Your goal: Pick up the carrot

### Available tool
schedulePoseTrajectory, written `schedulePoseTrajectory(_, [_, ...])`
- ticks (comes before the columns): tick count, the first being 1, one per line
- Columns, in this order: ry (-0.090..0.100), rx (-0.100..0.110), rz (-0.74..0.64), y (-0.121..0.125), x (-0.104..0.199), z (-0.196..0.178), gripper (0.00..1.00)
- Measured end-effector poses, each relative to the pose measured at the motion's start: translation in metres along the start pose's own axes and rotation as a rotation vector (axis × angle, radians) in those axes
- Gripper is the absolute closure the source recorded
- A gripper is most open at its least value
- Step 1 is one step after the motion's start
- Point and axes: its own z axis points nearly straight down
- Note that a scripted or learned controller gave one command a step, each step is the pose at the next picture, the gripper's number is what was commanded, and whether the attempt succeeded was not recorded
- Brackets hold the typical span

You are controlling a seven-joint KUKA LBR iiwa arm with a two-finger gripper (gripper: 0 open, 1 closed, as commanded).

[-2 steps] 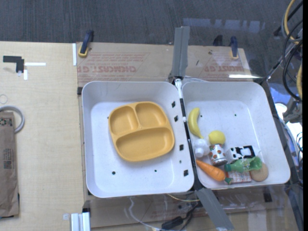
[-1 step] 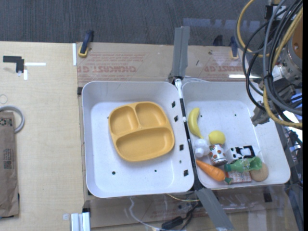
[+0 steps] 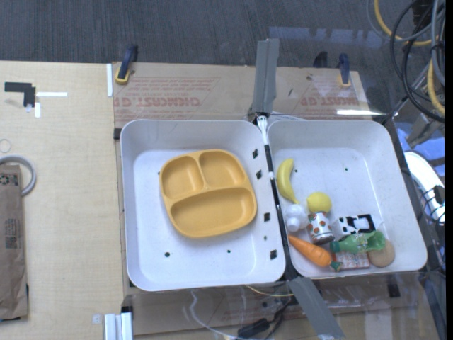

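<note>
I judge the pick hasn't started: the carrot [image 3: 310,251] lies untouched at the front-left corner of the right bin [image 3: 396,147], tip toward the divider, and I can't tell the gripper's state. My next move must come in from the right, over the clutter, and close across the carrot's body. Room is tight: a spotted can [image 3: 320,227] and a green packet [image 3: 361,244] crowd it on the smooth white floor.

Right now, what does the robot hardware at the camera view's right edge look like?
Black and yellow cables loop at upper right. Beside the right bin sits a pale rounded part with blue above it; its identity is unclear.
</note>
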Motion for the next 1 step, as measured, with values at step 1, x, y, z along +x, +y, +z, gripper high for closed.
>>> schedulePoseTrajectory(1, [-0.001, -0.002, -0.147, -0.0336, -0.0413, 0.0659, 1.0])
